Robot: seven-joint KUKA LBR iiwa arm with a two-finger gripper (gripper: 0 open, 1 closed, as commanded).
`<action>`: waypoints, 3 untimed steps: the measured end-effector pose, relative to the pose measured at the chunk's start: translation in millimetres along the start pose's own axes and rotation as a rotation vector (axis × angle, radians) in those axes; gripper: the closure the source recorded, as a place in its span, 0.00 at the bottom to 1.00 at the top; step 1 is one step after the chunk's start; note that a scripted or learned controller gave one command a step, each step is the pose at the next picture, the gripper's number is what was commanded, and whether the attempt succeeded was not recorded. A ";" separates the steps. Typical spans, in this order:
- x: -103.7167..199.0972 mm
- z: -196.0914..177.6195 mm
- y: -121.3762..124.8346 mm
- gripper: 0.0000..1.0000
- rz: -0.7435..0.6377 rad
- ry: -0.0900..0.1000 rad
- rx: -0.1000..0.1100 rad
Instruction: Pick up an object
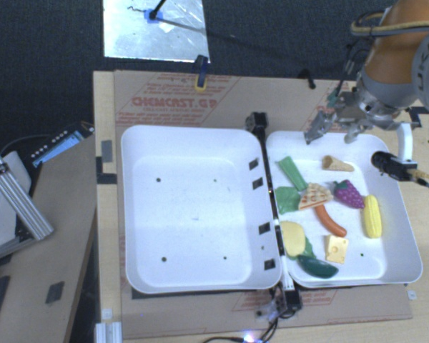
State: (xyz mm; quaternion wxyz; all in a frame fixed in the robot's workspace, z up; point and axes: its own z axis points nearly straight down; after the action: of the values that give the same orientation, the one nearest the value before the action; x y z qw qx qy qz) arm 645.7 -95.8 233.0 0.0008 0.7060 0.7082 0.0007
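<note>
Toy foods are the candidates here, all lying in the right bin (407, 259); none is between the jaws. Gripper (334, 128) hangs over the bin's far rim with two fingers spread apart, one toward the bin divider and one toward the arm, nothing between them. Judgement: open and raised, a pre-grasp stance with no target committed.

Nearest item to the jaws is the tan wedge (337, 164), just below and slightly right of the fingertips, apart from them. Next, the long green piece (292, 171) lies to the lower left, tilted. Beyond it, the pizza slice (315, 195) overlaps a green leaf-like piece, touching the orange sausage (331, 221). Purple grapes (349, 193) sit beside the yellow corn (372, 216) near the right wall. Farthest: pale yellow piece (293, 239), cheese block (336, 249), dark green piece (317, 266) at the near edge.

Items cluster in one bin, likely so picks start from there; left bin (193, 206) serves as the other side. Tan wedge stands isolated, so it seems the cleanest grasp. Crowded centre pieces risk a pinch on two at once.
</note>
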 end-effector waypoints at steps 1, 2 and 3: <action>-48.8 156.4 -21.2 0.00 0.006 -0.001 0.008; -46.1 137.0 -16.5 1.00 0.001 -0.001 -0.003; 10.6 148.2 19.1 1.00 -0.007 0.002 -0.003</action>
State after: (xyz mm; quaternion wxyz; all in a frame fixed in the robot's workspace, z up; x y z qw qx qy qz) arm 665.1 -85.2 84.9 0.0010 0.7036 0.7106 0.0024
